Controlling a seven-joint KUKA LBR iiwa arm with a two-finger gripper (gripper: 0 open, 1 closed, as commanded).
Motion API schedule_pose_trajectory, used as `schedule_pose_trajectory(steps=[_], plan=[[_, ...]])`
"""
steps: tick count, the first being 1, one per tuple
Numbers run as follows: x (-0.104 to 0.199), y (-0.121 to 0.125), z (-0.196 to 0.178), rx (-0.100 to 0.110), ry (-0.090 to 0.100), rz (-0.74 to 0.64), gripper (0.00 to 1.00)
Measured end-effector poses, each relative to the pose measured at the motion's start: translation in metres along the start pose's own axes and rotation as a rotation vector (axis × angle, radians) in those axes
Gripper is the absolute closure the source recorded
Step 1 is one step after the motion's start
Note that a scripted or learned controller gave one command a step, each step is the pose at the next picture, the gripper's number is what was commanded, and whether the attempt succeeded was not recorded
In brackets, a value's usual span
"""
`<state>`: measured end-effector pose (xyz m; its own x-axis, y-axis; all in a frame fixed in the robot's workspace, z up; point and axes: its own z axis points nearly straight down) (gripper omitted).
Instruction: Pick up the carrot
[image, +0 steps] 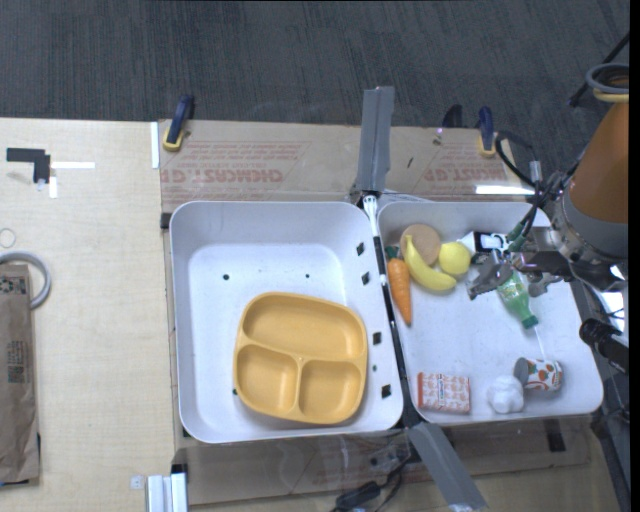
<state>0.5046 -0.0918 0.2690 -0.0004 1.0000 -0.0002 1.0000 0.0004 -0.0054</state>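
Two white bins sit side by side on the surface. The carrot lies along the left wall of the right bin, just beside a banana. The gripper hovers further right – above a green bottle; whether its jaws are spread or closed, I cannot tell. A yellow tray fills the left bin.

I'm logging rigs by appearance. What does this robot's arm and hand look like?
The arm is bulky and rounded, with an orange section above a grey wrist. Black cables loop beside it. The hand is a small dark metal assembly with thin fingers; finer details are too blurred to tell.
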Motion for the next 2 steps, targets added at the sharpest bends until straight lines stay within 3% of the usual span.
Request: schedule_pose_trajectory(steps=[1,2], plan=[[-0.089,-0.026,-0.067,-0.006,-0.002,-0.157,0.00],[-0.131,-0.027,-0.172,-0.005,-0.003,-0.350,0.00]])
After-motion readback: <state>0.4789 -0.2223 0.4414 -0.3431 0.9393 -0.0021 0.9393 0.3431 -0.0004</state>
